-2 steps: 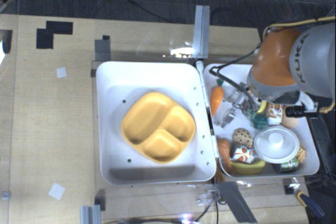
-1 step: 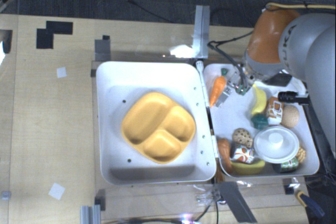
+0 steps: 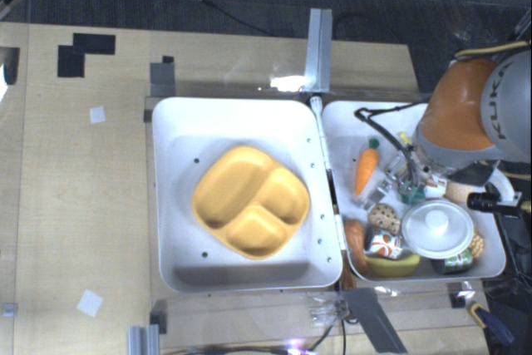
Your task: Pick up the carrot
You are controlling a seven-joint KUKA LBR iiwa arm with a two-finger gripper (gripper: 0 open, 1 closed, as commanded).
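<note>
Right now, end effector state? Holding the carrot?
End effector: cannot be told whether open or closed. Carrot lies in the right bin, beside it, not held.

The bench (image 3: pixel 75 204) looks like pale matt wood. Both bins (image 3: pixel 179 262) are smooth white plastic with a slight sheen. The yellow tray (image 3: pixel 249 199) is glossy plastic; the carrot (image 3: pixel 366 169) is smooth.

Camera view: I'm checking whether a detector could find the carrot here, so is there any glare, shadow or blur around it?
Camera view: the carrot is fairly sharp and evenly lit against the white right bin; glare sits on the bench edge behind the bins, away from it; soft shadow lies along the near wall of the left bin; the end effector beside the carrot is cluttered and hard to resolve.
</note>
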